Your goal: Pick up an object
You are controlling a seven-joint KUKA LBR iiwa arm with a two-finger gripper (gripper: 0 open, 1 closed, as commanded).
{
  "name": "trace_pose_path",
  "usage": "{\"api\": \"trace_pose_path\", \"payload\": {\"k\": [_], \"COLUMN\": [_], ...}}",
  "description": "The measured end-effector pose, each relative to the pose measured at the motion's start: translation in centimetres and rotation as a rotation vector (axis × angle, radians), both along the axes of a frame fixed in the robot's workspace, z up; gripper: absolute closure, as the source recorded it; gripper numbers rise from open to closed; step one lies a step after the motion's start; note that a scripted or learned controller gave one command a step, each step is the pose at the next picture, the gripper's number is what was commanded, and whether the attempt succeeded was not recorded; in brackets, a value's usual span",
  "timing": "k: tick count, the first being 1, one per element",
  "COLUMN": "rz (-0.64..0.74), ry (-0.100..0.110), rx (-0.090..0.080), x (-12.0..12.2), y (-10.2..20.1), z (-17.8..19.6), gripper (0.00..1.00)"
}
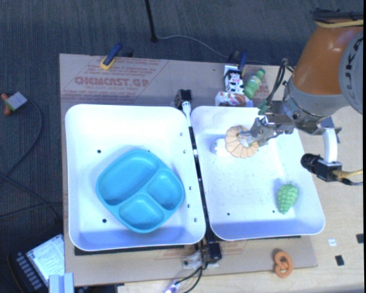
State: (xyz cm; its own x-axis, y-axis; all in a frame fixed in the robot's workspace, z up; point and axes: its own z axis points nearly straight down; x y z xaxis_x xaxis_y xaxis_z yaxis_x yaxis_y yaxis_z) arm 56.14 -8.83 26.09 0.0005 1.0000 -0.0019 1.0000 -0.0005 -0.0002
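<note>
- The arm (326,60) comes in from 3 o'clock, its orange band high at the 2 o'clock corner, and bends down over the right bin (256,221).
- The pincer (254,138) sits low at the bin's 11 o'clock part, right on a tan, scalloped, shell-like toy (239,144).
- Its fingers overlap the toy's 3 o'clock edge; whether they are parted or closed I cannot tell (dark metal hides the tips), nor whether the toy is truly between them.
- The toy lies on the bin floor near the back wall, just beside a small pale patch at its 9 o'clock.
- A green grape bunch (287,197) lies in the same bin toward 4 o'clock, well apart from the toy and close to the outer wall.
- The left bin (85,133) holds a blue divided tray (140,190), lying a little toward 5 o'clock of the bin's middle, with three compartments.
- A black clamp (184,97) sits at 12 o'clock where the two bins meet.
- On the brown surface (134,78) behind the right bin stand a small printed packet (233,89) and a green item (252,84) (too small to name).
- An orange ring (283,263) rests on the surface at 6 o'clock of the right bin.
</note>
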Motion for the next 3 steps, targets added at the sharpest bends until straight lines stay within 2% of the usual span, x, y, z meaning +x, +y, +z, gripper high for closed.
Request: {"api": "trace_pose_path", "payload": {"k": [1, 2, 3], "rz": [0.002, 0.001, 0.002], "ry": [-0.001, 0.001, 0.001], "rx": [0.002, 0.001, 0.001], "x": [-3.2, -3.4, 7.2], "y": [4.5, 5.9, 9.5], "z": [-0.5, -2.3, -3.9], "gripper": [1.0, 1.0, 1.0]}}
